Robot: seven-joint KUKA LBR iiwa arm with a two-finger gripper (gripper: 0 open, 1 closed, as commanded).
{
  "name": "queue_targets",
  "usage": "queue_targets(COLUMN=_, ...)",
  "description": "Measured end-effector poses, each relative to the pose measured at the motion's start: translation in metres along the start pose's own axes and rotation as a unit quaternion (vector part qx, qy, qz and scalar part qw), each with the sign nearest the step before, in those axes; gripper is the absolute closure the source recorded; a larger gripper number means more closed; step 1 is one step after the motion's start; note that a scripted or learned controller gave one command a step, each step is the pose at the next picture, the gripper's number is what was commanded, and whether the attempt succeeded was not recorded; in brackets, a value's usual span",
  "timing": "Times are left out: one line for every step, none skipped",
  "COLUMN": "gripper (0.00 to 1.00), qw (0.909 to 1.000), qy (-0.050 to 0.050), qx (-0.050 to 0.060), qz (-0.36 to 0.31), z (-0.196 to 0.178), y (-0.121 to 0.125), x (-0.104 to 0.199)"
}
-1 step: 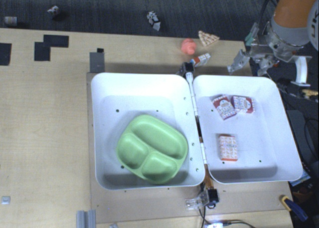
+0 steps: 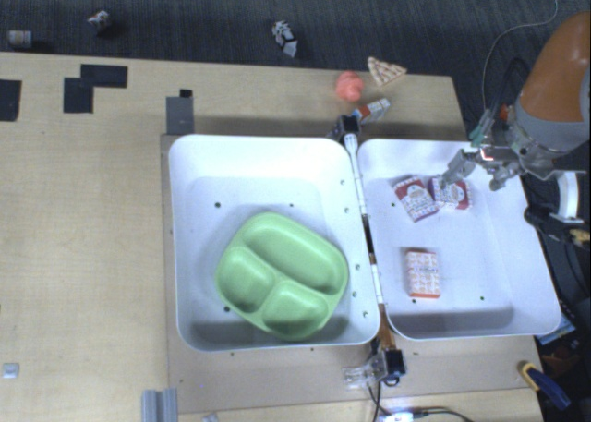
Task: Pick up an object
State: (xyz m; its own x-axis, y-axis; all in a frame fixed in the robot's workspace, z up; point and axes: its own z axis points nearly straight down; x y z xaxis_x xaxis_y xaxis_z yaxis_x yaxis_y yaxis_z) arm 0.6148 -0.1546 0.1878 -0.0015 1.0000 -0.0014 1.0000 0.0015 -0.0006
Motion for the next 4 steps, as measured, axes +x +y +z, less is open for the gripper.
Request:
queue_targets(gripper=0.0, qw=1.0, qy=0.0, qx=-0.004, qz=-0.001, z=0.101, y=-0.035, x=0.042)
queue_targets(gripper=0.0, qw=1.0, qy=0.0, qx=-0.006, qz=0.0, z=0.1, y=-0.107, x=0.072)
queue_targets(gripper=1.0, qw=1.0, qy=0.0, qx=-0.009, qz=-0.001, z=0.089, y=-0.105, x=0.072)
queue_targets(gripper=1.0, qw=1.0, qy=0.001, qx=-0.002, qz=-0.002, z=0.003, y=-0.126, x=0.14)
